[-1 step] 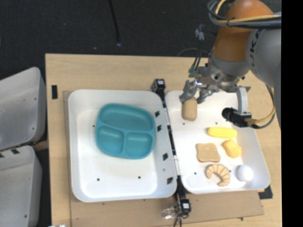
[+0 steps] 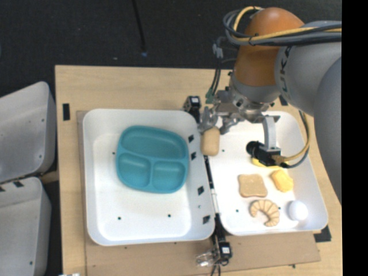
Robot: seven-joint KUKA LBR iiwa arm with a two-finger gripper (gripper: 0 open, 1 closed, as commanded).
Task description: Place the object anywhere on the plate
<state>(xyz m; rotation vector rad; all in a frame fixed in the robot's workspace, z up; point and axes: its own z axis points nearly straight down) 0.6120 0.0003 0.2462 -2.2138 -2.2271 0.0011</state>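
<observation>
gripper (image 2: 211,132) pinching tan bread roll (image 2: 210,143) at bin divider; you carry it left, stay high, release over teal plate (image 2: 153,158).

The gripper (image 2: 214,126) looks like dull grey metal, with a smooth, glossy orange band (image 2: 269,30) above it on the matt grey arm. Between its fingers sits a tan bread roll (image 2: 210,142) with a matt, soft-looking crust. Left of the gripper, the teal plate (image 2: 153,158) is smooth plastic with a faint sheen. Both bins (image 2: 100,211) are smooth white plastic, slightly shiny. Below and right of the gripper lie a matt toast slice (image 2: 252,185), a ridged croissant (image 2: 265,211), a smooth yellow piece (image 2: 282,180) and a glossy white egg (image 2: 297,210). The table (image 2: 69,91) is pale, matt wood.
</observation>
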